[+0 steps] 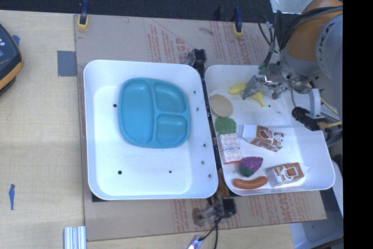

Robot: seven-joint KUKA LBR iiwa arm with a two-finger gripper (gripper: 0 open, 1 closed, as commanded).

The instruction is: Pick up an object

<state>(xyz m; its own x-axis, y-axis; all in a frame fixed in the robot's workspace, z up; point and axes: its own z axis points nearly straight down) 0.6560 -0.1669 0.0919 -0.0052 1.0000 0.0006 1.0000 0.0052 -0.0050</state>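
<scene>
A pale wooden table [41,143] carries two white bins, the left bin [99,125] holding a blue divided plate [154,112]. In the right bin [315,175], toward the table's far edge, the gripper [260,86] hangs over a small curved yellow banana [240,89]. I cannot tell how far its fingers are parted or whether they touch it.

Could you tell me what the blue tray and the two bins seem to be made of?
Blue tray: probably moulded plastic, matte, with rounded compartments in one even colour. Left bin and right bin: likely thin formed plastic, smooth and slightly glossy, with rolled rims.
</scene>
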